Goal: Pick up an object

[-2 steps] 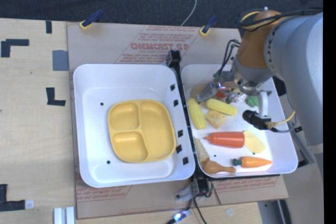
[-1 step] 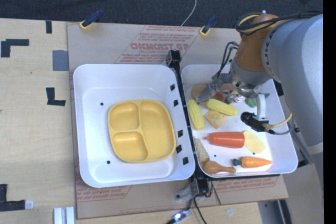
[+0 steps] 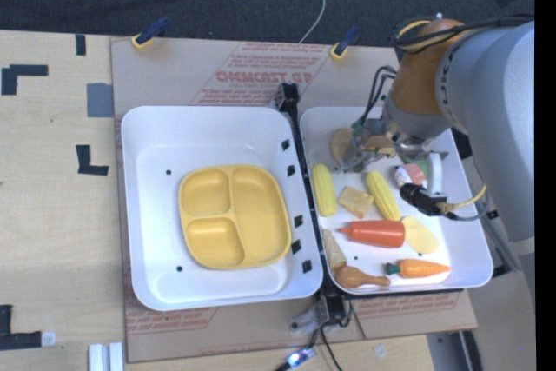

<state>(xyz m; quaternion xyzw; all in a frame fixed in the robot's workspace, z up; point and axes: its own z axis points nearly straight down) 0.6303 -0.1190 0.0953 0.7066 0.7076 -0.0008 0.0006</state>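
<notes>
Even overhead light, soft shadows, slightly soft focus, perhaps compression.

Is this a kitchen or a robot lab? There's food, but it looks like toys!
Most likely a robot lab, not a kitchen. A grey robot arm reaches over two white bins on a workbench, the corn and carrot look like plastic toys, and clamps hold a cardboard sheet down.

in the right bin (image 3: pixel 469 274) you have two corn cobs (image 3: pixel 324 189), a red pepper-like piece (image 3: pixel 375 232), a carrot (image 3: pixel 420 269), a tan wedge (image 3: pixel 354 202) and a brown drumstick shape (image 3: pixel 358 277), all lying flat.
</notes>
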